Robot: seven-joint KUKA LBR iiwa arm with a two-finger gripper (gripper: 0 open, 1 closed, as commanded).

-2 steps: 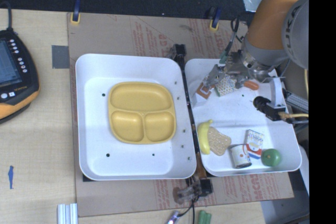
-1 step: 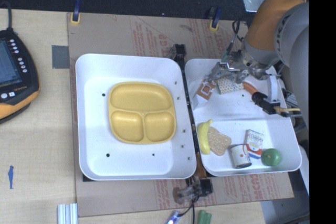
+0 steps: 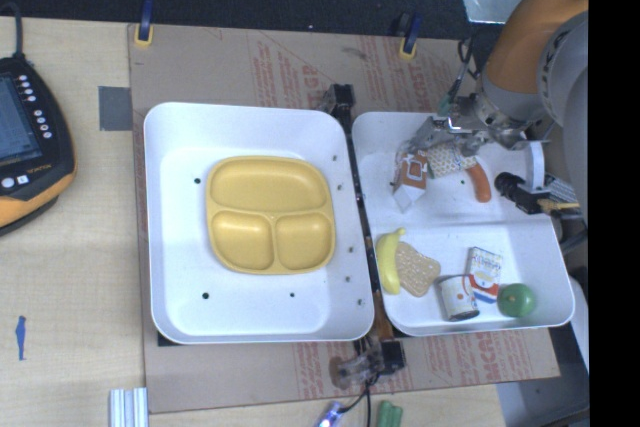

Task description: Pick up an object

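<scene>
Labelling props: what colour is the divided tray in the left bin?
Pale yellow: the divided tray shows best in the camera view.

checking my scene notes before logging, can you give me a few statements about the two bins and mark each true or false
1. The yellow divided tray lies in the left bin. True.
2. The green apple sits in the left bin. False: it is in the right bin, near its front right corner.
3. The banana lies beside the cracker. True.
4. The gripper hovers over the yellow tray. False: it is over the right bin's far end.
</scene>
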